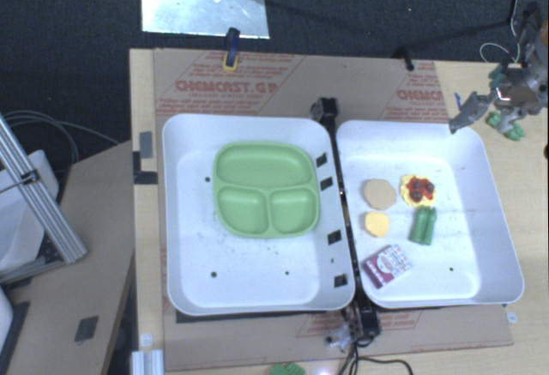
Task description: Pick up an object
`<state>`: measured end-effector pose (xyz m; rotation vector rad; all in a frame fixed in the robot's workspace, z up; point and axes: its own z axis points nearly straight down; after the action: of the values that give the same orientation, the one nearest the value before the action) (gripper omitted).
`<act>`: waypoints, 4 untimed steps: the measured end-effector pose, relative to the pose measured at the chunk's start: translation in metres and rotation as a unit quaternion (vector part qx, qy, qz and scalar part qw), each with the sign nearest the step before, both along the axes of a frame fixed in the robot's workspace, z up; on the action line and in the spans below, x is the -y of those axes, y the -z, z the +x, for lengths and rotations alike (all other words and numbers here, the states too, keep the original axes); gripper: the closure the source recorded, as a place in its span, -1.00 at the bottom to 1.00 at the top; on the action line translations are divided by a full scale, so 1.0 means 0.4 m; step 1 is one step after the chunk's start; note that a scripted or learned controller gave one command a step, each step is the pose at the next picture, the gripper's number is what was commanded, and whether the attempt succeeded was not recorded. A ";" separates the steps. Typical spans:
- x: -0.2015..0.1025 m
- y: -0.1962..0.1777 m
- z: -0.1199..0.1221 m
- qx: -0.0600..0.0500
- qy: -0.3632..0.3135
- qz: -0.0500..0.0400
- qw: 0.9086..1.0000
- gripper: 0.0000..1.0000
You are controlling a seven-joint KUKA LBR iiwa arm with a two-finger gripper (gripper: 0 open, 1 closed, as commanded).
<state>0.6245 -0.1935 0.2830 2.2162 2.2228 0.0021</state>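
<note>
Five small items crowd the right bin [489, 193], tan disc [378, 193], yellow piece [377, 224], green piece [422, 225], red-yellow piece [419, 188], pink packet [387, 265] nearest, green divided plate [265, 190] alone in left bin [189, 193], gripper [515, 94] off far right past the rim, grip state unclear.

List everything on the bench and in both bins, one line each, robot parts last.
Left bin: one, white, left half of the bench.
Right bin: one, white, beside it.
Divided plate: one, green, in the left bin.
Round cookie-like piece: one, tan, right bin centre.
Small lump: one, yellow, just below the tan piece.
Yellow-and-red piece: one, right of the tan piece.
Green piece: one, below the yellow-and-red one.
Packet: one, red and white, right bin's near left corner.
Pincer: one, grey, above the right bin's far right corner.
</note>
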 end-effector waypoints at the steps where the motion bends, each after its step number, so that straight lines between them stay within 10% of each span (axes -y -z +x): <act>1: -0.034 0.162 -0.093 -0.003 0.001 0.001 1.000 -1.00; 3: 0.021 0.508 -0.104 -0.003 0.001 0.001 1.000 -1.00; 4: -0.034 0.498 -0.223 -0.003 0.002 0.001 1.000 -1.00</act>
<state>0.5351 -0.1799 0.0839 2.2243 2.2234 -0.0014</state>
